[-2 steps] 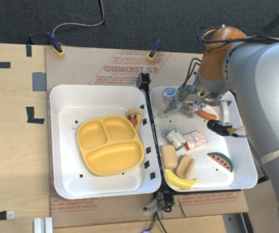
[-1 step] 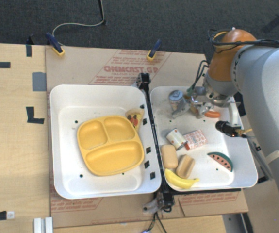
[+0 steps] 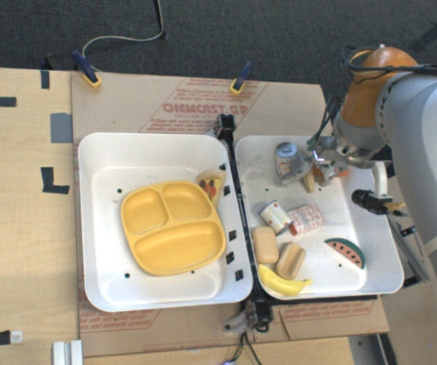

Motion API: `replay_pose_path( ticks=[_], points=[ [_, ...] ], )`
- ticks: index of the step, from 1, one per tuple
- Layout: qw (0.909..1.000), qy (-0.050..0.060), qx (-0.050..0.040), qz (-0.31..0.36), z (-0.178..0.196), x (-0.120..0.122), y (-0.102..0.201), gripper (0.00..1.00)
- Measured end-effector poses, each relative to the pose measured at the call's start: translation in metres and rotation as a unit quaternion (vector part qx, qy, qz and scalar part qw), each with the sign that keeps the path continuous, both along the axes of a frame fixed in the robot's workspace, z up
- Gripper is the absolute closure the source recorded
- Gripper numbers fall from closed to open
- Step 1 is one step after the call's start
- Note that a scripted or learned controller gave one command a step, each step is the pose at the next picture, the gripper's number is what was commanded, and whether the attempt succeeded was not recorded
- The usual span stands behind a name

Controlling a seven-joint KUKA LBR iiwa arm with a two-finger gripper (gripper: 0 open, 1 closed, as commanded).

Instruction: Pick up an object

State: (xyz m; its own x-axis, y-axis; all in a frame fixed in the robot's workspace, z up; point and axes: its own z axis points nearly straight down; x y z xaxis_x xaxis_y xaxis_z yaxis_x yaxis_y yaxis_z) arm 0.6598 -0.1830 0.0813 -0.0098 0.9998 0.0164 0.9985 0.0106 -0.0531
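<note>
The banana (image 3: 283, 281) lies untouched in the right bin (image 3: 378, 268), nothing lifted yet, while the pincer (image 3: 318, 166) hovers near the can (image 3: 286, 157), its state unclear to me.

Small tin can (image 3: 286, 158) upright, right bin (image 3: 378, 280)

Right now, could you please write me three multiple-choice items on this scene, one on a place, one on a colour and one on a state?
1. Where does the banana lie?
A. left bin
B. right bin, near edge
C. on the cardboard

2. What colour is the divided tray?
A. yellow
B. blue
C. red

3. How does the watermelon slice rest?
A. leaning on the can
B. under the gripper
C. flat on the bin floor

Key: B, it lies along the bin's near edge; A, plainly yellow; C, it lies flat, apart from the gripper.
</note>
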Motion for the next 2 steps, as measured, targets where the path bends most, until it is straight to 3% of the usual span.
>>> replay_pose_path(
  ticks=[1,2],
  points=[
    [1.0,0.002,-0.0014,0.0,-0.002,-0.001,-0.021,0.0],
    [0.9999,-0.014,-0.0081,-0.004,0.011,0.003,-0.023,1.0]
  ],
)
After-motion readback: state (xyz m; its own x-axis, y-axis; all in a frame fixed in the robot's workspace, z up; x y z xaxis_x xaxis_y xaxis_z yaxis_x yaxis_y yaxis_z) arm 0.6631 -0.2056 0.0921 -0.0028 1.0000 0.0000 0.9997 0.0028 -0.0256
